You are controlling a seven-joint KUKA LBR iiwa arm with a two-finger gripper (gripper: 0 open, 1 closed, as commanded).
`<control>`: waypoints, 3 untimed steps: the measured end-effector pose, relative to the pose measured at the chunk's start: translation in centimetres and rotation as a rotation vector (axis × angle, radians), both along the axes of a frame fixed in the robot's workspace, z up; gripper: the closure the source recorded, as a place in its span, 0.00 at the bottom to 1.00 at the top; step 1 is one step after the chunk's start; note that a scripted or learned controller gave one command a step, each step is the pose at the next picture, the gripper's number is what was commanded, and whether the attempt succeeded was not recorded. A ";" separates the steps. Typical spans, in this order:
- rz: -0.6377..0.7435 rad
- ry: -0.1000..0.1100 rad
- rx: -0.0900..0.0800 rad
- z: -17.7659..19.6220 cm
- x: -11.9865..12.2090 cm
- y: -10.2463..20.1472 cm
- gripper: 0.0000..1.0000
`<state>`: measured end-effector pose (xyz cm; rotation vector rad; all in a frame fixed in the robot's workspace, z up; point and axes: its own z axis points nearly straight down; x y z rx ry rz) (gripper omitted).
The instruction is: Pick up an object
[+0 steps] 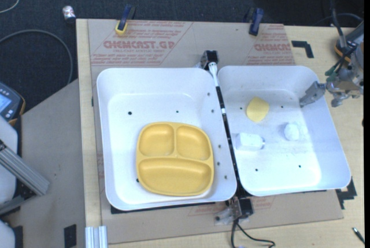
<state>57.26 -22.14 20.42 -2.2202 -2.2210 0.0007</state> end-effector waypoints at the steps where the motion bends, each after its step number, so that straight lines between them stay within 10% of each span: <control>1: 0.008 -0.014 0.000 13.5 -6.7 8.7 0.00; 2: 0.004 -0.024 -0.004 29.7 -8.0 11.1 0.00; 3: 0.002 -0.008 -0.004 29.8 -8.0 11.1 1.00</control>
